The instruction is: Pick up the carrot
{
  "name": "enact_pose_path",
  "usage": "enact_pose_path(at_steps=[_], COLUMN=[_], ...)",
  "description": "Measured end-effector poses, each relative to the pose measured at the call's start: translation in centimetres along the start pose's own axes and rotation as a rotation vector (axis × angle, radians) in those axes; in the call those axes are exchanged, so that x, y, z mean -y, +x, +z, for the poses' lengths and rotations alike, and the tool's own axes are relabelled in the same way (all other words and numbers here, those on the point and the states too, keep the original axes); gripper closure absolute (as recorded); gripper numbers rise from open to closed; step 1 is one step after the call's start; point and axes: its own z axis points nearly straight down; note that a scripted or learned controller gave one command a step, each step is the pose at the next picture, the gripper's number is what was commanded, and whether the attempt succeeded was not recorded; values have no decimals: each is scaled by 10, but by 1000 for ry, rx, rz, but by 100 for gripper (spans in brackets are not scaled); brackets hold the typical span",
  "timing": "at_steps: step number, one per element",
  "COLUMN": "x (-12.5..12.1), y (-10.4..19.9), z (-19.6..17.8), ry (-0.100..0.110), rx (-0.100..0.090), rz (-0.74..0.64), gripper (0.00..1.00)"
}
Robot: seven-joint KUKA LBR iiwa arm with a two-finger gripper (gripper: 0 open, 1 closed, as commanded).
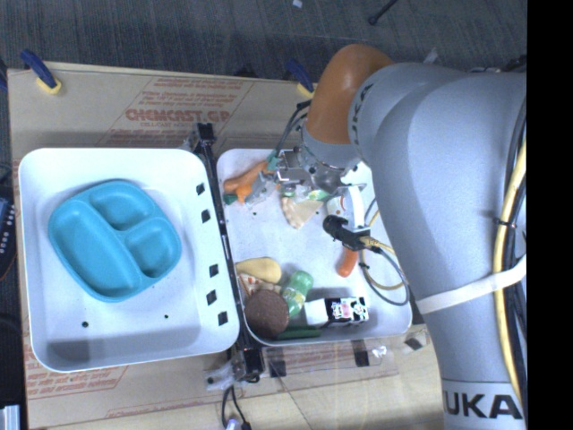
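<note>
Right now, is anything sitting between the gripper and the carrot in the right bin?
Nothing visible does. The gripper is down in the right bin, at its far left corner, right beside the carrot, which lies on the bin floor with its green top toward the divider. The other food items lie nearer the camera, away from the carrot.
</note>
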Motion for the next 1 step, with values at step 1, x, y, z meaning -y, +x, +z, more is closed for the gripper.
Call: enact_pose_path(at_steps=[1], x=[-2], y=[5], z=[0], ry=[-6], rx=[7], rz=[99], gripper=[0])
